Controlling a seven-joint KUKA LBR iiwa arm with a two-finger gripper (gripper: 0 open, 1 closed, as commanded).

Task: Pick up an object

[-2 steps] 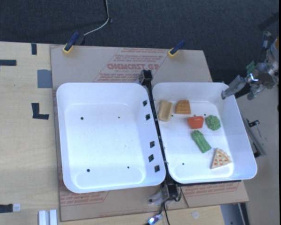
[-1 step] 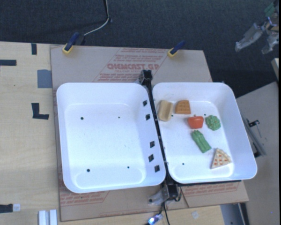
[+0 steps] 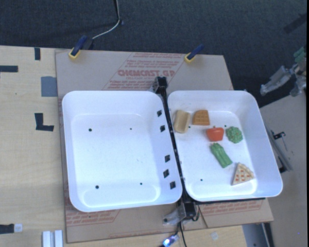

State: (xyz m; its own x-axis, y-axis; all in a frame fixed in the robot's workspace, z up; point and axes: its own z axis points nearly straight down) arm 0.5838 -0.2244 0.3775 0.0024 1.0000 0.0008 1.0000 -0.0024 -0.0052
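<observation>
The right bin [image 3: 257, 138] holds several toy foods. A tan bread piece [image 3: 181, 121] lies by the divider, with an orange square waffle [image 3: 201, 118] beside it. A red tomato [image 3: 215, 134] and a green broccoli [image 3: 234, 135] sit mid-bin. Below them lie a green pickle [image 3: 221, 155] and a triangular waffle wedge [image 3: 242, 174]. My gripper [image 3: 284, 80] appears as a grey shape at the right edge, outside the bin's upper right corner and well apart from every object.
The left bin [image 3: 72, 138] sits against the right one on a cardboard sheet [image 3: 144, 71] held by two clamps. A cable runs off at the top. Black clips line the divider between the bins.
</observation>
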